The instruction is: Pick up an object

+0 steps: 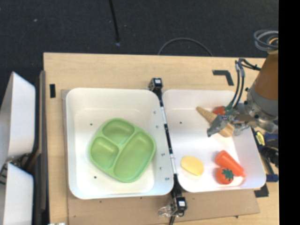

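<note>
In the right bin [187, 184] lie several toy foods: a tan cone-shaped piece [206, 113] with a small red-orange bit [219, 110] just beside it near the bin's far side, a yellow lemon-like piece [192, 165] near the front wall, and an orange carrot [228, 161] touching a red strawberry [225, 176] at the front right. The gripper [217, 125] hangs over the cone's wide end; whether its jaws are wide or narrow I cannot tell. The left bin [75, 182] holds a green divided plate [123, 149]. Both bins sit on the wooden surface [103, 67].
</note>
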`<state>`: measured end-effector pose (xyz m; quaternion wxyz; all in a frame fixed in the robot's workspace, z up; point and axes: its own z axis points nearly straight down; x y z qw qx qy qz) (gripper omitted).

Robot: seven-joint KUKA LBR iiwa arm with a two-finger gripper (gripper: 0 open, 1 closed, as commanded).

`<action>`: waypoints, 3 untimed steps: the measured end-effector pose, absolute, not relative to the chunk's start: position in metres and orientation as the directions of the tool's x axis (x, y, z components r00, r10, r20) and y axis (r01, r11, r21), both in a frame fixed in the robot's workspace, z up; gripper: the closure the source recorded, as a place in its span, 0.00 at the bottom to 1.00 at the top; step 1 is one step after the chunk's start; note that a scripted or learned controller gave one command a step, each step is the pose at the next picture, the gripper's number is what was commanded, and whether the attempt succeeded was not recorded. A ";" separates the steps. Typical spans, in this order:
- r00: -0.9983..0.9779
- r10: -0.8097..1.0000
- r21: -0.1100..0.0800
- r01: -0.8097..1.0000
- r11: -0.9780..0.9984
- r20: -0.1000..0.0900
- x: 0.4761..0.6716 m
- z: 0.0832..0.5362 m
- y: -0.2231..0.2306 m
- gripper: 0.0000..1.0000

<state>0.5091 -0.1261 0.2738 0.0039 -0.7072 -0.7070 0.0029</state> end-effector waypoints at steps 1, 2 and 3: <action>-0.002 1.000 0.002 1.000 0.002 0.000 0.511 0.280 -0.126 0.00; 0.002 1.000 0.002 1.000 -0.002 0.000 0.506 0.238 -0.128 0.00; 0.003 1.000 -0.003 1.000 -0.003 -0.001 0.505 0.196 -0.127 0.00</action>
